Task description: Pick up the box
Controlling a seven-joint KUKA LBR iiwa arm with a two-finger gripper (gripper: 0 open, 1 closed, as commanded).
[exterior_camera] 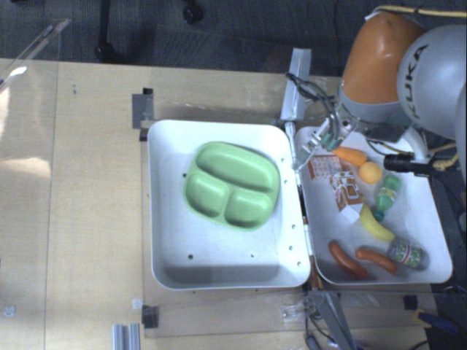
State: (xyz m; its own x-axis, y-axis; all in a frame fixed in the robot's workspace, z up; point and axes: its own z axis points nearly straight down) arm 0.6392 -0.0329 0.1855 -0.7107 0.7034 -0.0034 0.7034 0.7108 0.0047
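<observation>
The box (337,182) lies flat in the right bin (436,268), near its upper left, beside the carrot (352,156). Likely light, stiff card — pinch across the narrow sides. The gripper (326,138) hovers just above it — clamp state unreadable.

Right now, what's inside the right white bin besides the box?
The right white bin holds the brown-and-white carton box, an orange carrot, a round orange fruit, a green bottle, a yellow banana, two sausages and a small can. Anything under the hand is covered.
</observation>
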